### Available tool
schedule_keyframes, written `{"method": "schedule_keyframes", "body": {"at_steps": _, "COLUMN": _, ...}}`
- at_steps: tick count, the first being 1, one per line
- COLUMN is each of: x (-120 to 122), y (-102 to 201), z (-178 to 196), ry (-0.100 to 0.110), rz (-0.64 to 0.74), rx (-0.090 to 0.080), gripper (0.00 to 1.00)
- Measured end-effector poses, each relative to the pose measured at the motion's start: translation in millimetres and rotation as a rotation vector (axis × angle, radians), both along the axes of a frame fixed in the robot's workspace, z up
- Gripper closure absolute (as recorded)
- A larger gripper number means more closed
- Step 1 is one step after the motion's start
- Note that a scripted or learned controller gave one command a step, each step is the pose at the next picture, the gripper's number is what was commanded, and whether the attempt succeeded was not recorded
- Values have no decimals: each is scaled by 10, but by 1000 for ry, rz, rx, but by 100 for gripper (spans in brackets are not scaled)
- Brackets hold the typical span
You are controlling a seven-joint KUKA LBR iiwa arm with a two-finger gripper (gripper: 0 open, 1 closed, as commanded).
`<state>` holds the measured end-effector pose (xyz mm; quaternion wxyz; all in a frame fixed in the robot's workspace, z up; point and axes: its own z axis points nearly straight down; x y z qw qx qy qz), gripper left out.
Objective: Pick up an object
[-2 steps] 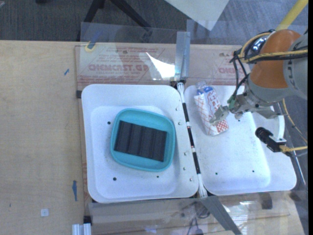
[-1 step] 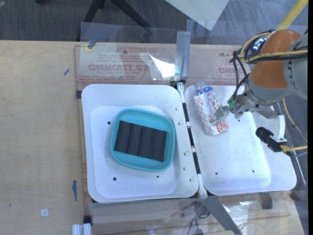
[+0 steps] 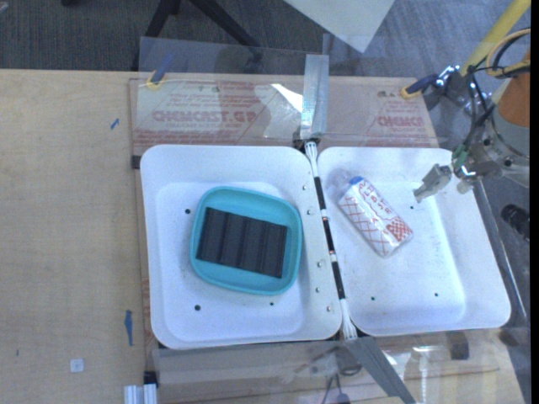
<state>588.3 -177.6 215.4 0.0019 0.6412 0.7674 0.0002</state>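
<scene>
Camera view shows you the hand (image 3: 435, 181) over the right bin (image 3: 472, 297) (far right part); its grip state can't be told. The white red-patterned tube (image 3: 376, 218) lies apart, left.

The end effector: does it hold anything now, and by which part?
Nothing is held. The end effector hangs above the right bin, apart from the white packet.

Faint red "CHEMCAST" lettering on clear sheet (image 3: 219, 112) behind the bins
</scene>
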Motion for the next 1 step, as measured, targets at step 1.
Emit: {"method": "schedule_keyframes", "body": {"at_steps": 1, "x": -211, "y": 239, "z": -827, "ry": -40, "rz": 58, "rx": -7, "gripper": 0}}
